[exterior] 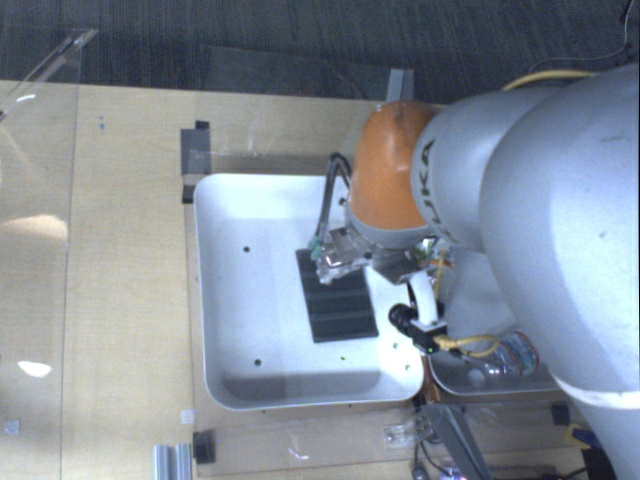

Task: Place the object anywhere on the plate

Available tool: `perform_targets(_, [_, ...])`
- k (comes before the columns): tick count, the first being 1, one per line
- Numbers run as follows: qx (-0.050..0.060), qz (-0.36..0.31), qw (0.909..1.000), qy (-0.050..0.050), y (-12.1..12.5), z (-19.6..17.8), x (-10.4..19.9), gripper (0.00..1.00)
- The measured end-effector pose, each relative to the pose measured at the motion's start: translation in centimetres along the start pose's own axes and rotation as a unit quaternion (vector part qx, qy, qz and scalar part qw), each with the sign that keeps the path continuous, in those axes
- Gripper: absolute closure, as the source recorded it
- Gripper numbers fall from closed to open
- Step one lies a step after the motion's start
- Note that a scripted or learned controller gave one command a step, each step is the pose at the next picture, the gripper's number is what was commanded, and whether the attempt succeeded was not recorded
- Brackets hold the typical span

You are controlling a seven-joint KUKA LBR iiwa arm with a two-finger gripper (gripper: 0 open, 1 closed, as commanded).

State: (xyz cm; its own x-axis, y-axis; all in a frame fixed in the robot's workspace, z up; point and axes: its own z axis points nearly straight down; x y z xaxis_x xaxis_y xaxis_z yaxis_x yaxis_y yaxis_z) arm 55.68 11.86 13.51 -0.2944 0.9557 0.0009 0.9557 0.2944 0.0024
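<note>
The big grey arm [560, 238] bulks up closest to the lens, filling the right side and hiding most of the right-hand bin [490, 378] beneath it. Going from the left, there is bare wooden bench [110, 268], then the left bin [230, 268], white and shallow, with a few small dark specks on its floor. Just past its middle lies a dark ribbed slab [340, 308], flat on the bin floor and slightly askew (whether this is the object or the plate, I honestly cannot tell). The gripper [335, 258] hangs right over the slab's upper end, below the orange band [390, 183], which looks like a descent straight onto it. Whether it is gripping anything, I cannot tell; the wrist hides that. Further right, something clear and glinting [500, 353] rests in the right bin's visible sliver. The arm's own bulk is the main obstruction to any view of a plate.
</note>
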Motion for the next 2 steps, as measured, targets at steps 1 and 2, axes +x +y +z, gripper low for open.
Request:
perform_targets(1, [-0.002,0.074,0.9973,-0.001,2.4,-17.8,-2.7,1.00])
perform_targets(2, [0.000,0.097,0.9953,0.000,4.9,-12.5,9.2,1.00])
